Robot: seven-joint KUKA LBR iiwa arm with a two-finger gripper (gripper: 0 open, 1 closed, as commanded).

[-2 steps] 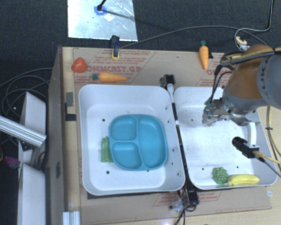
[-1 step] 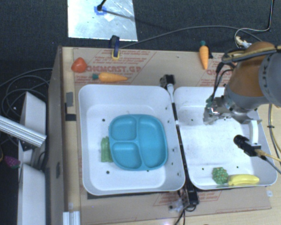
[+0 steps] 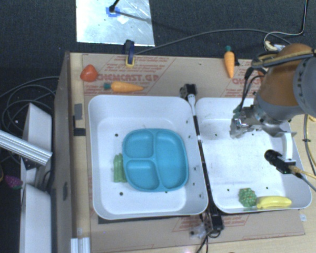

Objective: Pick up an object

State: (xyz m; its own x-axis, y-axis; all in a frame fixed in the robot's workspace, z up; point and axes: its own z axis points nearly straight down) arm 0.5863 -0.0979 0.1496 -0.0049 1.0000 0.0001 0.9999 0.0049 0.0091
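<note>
Banana (image 3: 274, 202) lies lengthwise along the right bin's (image 3: 221, 157) near wall, well below the gripper (image 3: 241, 124), whose grip state I cannot tell.

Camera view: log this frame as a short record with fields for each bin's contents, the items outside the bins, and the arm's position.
left bin: blue divided plate; green toy vegetable against the plate's left edge
right bin: toy broccoli and toy banana side by side at the near edge
outside bins, on cardboard: toy tomato, toy carrot, second toy carrot
arm: gripper over the right bin's far part, away from the broccoli and banana
held: nothing seen
</note>
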